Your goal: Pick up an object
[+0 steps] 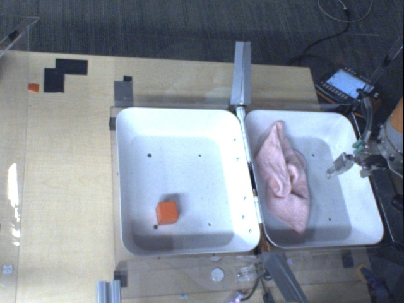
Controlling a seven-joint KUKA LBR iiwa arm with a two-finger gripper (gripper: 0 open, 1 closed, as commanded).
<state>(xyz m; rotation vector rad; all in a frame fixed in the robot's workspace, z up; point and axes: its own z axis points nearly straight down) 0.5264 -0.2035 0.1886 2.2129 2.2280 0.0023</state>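
Note:
A crumpled pink cloth (285, 177) lies along the left side of the right bin (353, 232). A small orange cube (167, 213) sits in the left bin (189, 131), near its front left corner. My gripper (348, 168) hangs over the right part of the right bin, to the right of the cloth and apart from it. It stands open, with nothing between its fingers (336, 165). The arm comes in from the right edge.
A metal post (242, 74) stands behind the seam between the two bins. Black patches (62, 73) and a small orange marker (33, 88) lie on the wooden bench at the far left. A device with a lit screen (345, 83) and cables sit at the back right.

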